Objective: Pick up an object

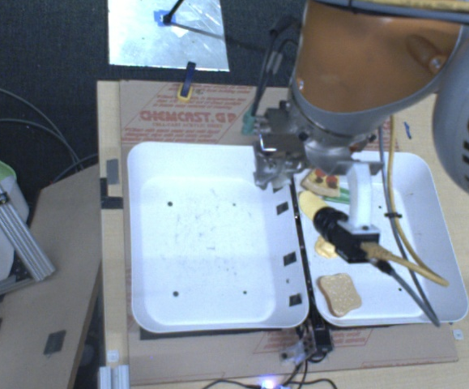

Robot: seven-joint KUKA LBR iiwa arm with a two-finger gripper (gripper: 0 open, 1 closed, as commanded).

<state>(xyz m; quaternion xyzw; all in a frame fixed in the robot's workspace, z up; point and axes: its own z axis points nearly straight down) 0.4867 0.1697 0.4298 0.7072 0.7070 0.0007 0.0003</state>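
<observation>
In the right bin [437, 217] a tan toast-shaped piece [339, 292] lies near the front left corner. Behind it sits a small yellow piece [325, 247], partly hidden by the robot's hardware. Further back lies a flat piece with red and yellow spots [323, 183], with a bit of green [344, 194] beside it. My gripper [271, 173] hangs over the strip where the two bins meet, near their back edges and just left of the spotted piece. Nothing shows between its tips. The big orange and grey arm covers the right bin's back part.
The left bin [149, 241] stands beside the right one on a cardboard sheet [177, 116]. A shiny metal plate [165, 23] lies behind the bench. At the far left stands an aluminium frame [7, 217]. A yellow cable [416, 270] trails across the right bin.
</observation>
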